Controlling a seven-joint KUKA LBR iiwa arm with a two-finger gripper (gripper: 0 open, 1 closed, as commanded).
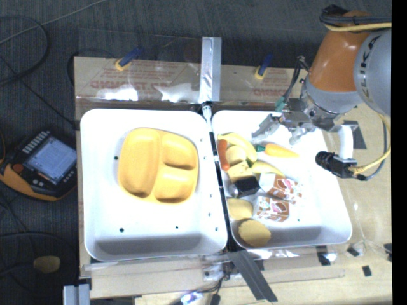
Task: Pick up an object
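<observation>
Dark grey carpet floor point(51, 43) with loose cables point(25, 33) around bench point(89, 75)

I see two white bins point(89, 170); the one far from my silver-grey tool point(283, 127) holds a yellow sectioned plate point(157, 164). Just below the tool lie an orange carrot point(280, 150), yellow pieces point(236, 146) and brown-and-white patterned packets point(278, 197).

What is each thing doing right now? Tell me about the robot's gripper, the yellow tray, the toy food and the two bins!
gripper: open, holding nothing, above the right bin.
yellow tray: lying flat in the left bin.
toy food: piled along the left side of the right bin.
orange carrot: lying loose, just below the gripper.
</observation>
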